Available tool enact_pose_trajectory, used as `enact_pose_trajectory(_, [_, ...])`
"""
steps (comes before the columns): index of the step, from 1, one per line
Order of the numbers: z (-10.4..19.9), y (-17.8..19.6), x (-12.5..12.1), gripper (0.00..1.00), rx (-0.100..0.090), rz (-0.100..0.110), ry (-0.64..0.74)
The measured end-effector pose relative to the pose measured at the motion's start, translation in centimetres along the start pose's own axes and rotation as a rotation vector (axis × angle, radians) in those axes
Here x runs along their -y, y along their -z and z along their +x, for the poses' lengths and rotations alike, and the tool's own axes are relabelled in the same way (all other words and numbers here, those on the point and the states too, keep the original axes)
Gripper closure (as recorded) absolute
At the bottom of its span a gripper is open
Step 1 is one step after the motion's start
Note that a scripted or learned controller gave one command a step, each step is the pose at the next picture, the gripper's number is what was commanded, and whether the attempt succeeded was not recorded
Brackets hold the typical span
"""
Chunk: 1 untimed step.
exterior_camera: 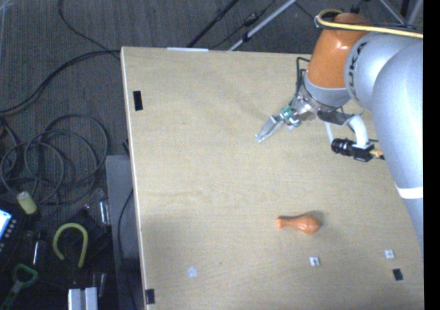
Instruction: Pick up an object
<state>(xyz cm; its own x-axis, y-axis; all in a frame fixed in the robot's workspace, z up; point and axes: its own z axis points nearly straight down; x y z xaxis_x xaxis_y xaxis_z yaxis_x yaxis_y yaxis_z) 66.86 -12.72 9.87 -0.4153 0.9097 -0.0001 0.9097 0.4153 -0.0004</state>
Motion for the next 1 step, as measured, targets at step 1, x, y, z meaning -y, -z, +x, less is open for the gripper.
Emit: enact_pose_trajectory(1, [1.60,-1.48,-0.66,0.00,0.002,0.002,0.041])
